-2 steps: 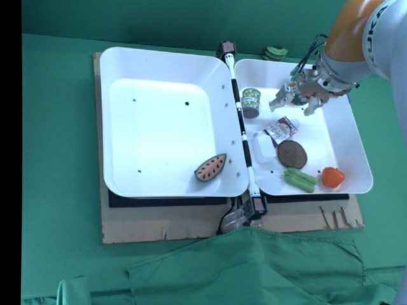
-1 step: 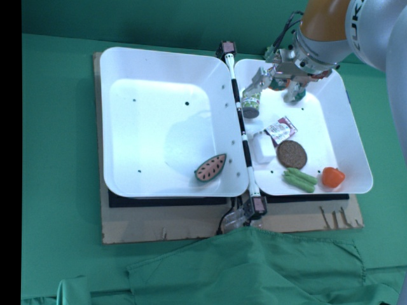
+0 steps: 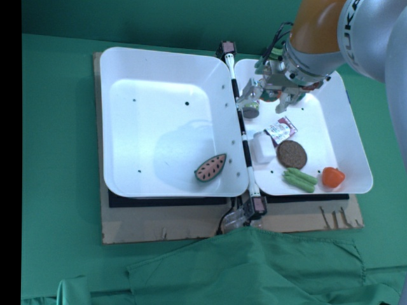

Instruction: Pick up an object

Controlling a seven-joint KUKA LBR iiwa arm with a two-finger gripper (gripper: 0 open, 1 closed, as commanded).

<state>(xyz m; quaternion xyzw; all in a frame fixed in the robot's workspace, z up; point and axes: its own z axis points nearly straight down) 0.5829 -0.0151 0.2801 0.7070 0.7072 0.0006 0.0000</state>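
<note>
Green-covered bench [image 3: 57, 138], two shallow white bins side by side. Low over the right bin [image 3: 343, 116], near its left wall: grey two-finger gripper [image 3: 254, 100], seemingly clamped on a small grey cylinder [image 3: 251, 111]. Just below: red-and-white packet [image 3: 280, 130], brown disc [image 3: 291, 154]. Watermelon slice [image 3: 210, 168] alone in the left bin [image 3: 159, 81].

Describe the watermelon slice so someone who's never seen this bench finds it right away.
Start at the left white bin. Near its front right corner lies the watermelon slice, a flat wedge with a pink face, dark seeds and a green rind. It lies by itself there; the other toys sit in the right bin.
</note>
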